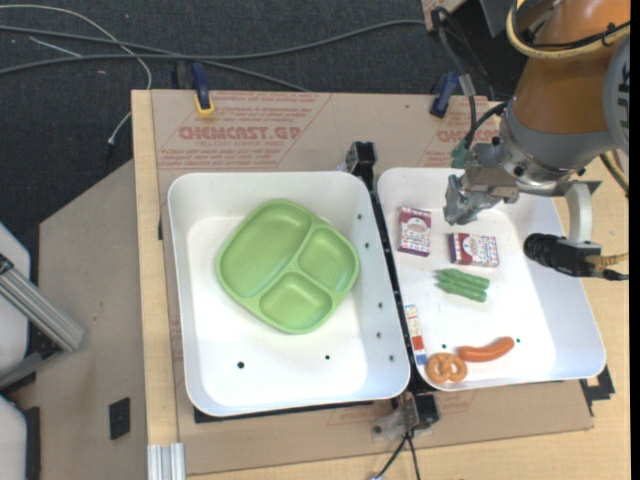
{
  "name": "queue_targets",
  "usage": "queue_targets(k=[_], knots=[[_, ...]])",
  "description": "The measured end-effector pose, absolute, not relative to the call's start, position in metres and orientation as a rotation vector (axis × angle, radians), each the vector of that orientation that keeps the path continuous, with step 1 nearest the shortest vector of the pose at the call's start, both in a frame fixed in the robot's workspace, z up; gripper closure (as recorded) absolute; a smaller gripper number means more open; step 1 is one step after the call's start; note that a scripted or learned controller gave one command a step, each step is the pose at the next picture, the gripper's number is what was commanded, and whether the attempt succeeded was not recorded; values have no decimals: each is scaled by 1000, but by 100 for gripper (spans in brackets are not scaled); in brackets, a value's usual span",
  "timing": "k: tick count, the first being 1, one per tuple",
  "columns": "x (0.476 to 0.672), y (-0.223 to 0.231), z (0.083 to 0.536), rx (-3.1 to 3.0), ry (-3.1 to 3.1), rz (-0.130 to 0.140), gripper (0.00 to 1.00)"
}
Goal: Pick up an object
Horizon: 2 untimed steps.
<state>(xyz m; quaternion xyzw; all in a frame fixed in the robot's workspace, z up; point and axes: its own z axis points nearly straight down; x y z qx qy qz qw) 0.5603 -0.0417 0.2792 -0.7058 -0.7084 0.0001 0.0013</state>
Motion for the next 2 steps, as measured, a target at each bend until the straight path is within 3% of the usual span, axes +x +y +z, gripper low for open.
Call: queue_targets(k=[2], knots=[[561,71,252,-2217,-2224,0,100]])
